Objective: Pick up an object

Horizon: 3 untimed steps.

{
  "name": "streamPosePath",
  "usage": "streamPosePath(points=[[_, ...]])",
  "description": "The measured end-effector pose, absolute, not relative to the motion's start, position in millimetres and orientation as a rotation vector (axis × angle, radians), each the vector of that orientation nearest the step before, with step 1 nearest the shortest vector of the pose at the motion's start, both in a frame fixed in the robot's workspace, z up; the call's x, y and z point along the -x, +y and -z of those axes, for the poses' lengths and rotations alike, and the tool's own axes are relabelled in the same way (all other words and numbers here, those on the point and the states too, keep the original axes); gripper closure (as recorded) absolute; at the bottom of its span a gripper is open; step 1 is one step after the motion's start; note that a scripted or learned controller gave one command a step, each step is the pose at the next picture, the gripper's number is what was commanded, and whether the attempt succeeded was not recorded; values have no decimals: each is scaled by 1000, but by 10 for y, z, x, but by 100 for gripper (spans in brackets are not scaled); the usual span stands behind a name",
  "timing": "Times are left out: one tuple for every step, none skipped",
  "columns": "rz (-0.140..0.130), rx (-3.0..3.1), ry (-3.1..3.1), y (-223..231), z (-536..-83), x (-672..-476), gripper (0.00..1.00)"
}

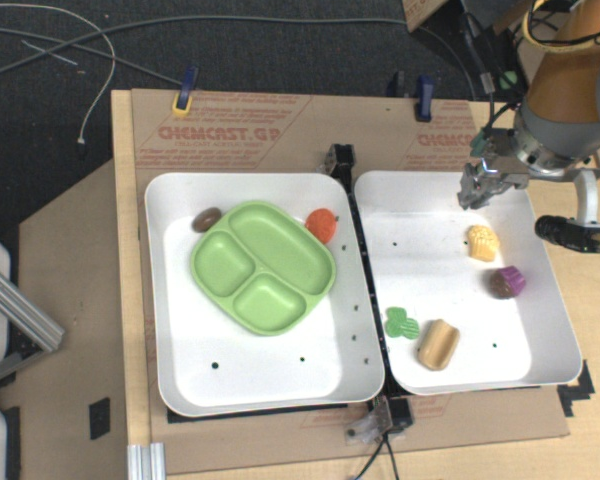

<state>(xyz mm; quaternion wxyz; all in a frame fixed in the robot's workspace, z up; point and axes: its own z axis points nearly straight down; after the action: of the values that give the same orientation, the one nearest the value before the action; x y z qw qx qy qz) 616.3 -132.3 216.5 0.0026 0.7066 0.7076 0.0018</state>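
**Gripper over the right bin's far edge, nothing seen in it**

I have the arm (565,88) reaching in from the right, its orange band above the grey wrist. The gripper (472,196) hangs over the far part of the right bin (420,208), near that bin's back rim. I cannot tell from this slanted view how it is set, and I see nothing caught in it.

Working outward from the gripper: the closest object is the yellow corn-like piece (482,242), just below it in the view and slightly to the right, lying on the bin floor and apart from the gripper. Further down and right of that is the purple object (507,282), near the bin's right wall. Well below the gripper, toward the near rim, the tan cylinder (439,344) lies tilted, with the small green toy (400,323) just beside it on its left, close to the wall between the bins.

To the gripper's left, across the divider, the left bin (180,348) holds the green divided plate (263,267). An orange-red object (322,224) rests at the plate's upper right edge, the nearest thing in that bin to the gripper. A dark brown object (208,219) sits at the plate's upper left, well apart from the gripper.
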Motion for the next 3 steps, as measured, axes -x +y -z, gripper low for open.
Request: streamPosePath(points=[[-4,-2216,2225,-870,-2247,-6168,100],[-3,-2216,2226,-401,-2200,-6277,100],[0,-2218,2230,125,-2116,-6272,100]])
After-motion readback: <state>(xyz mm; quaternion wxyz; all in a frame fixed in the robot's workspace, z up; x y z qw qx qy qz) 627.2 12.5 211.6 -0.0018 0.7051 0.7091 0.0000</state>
